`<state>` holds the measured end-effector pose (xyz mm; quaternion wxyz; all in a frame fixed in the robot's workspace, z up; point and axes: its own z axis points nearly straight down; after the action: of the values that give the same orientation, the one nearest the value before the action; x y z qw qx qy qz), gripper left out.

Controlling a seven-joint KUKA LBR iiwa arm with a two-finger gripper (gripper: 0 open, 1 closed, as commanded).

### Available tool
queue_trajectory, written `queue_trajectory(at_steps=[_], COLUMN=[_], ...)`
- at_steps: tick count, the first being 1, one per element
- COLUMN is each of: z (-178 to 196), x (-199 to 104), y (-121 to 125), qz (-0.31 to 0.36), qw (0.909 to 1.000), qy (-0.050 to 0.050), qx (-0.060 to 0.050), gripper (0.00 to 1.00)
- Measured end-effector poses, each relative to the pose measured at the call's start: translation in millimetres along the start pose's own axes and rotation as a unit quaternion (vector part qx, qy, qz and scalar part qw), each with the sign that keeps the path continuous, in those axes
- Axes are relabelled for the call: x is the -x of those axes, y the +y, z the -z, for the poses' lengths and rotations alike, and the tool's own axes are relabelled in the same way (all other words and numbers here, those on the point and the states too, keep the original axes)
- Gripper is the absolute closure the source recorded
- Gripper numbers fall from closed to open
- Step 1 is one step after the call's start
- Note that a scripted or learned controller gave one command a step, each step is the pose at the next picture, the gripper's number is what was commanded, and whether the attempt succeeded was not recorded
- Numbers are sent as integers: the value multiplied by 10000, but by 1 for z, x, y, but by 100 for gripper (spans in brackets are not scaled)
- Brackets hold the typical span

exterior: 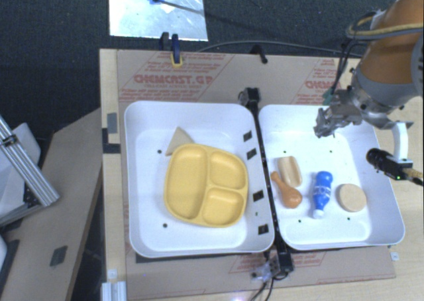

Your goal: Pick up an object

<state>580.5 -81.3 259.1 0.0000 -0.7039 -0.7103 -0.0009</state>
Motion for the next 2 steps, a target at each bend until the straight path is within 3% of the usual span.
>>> queue_trajectory(at_steps=[2], z=[-12], x=[-102], y=[-6], qz=[5], qw=[10000], qy=[6], qx=[1], gripper=[100])
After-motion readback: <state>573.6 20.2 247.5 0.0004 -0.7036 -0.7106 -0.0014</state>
